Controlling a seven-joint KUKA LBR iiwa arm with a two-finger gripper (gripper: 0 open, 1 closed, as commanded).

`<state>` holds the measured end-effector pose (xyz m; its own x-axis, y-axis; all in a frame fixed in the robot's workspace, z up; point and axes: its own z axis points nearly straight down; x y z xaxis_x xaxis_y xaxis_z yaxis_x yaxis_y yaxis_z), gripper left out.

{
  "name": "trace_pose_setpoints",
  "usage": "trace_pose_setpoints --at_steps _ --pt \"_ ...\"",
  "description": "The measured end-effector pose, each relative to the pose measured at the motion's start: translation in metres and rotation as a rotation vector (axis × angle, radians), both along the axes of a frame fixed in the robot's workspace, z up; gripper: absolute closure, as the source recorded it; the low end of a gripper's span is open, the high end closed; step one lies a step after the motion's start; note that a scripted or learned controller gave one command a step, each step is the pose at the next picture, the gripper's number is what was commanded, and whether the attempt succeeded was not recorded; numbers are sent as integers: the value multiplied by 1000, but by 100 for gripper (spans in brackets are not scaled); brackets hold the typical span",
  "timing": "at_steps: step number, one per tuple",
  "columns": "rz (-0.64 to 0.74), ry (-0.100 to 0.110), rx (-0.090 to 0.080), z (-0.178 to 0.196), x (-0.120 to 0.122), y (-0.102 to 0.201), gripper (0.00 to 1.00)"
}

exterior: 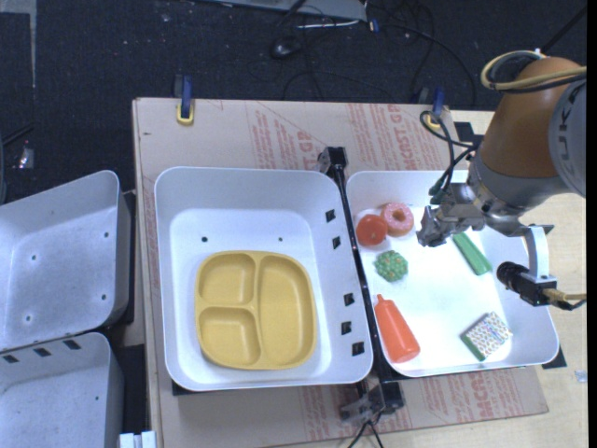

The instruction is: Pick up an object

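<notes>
While the arm reaches in from the right of the frame, the jaws (435, 229) hang over the upper part of the right bin (536, 329). Whether they are spread or clenched I cannot tell (dark hardware masks the tips). Nearest candidate: green bar (472, 252), just right of and slightly below the jaws, long axis running upper left to lower right. Pink ring (398, 217) and red ball (371, 230) lie just left. Green knobbly ball (392, 266) sits below left; orange bottle (396, 329) and patterned block (487, 335) lie lower. Left bin holds a yellow tray (255, 309). Wrist is bent downward, orange band above.
</notes>
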<state>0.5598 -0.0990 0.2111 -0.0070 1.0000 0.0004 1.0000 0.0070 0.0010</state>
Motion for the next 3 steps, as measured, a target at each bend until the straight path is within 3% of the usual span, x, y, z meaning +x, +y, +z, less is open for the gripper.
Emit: trace_pose_setpoints --at_steps 3 --pt "-1 1 -1 1 1 161 100"
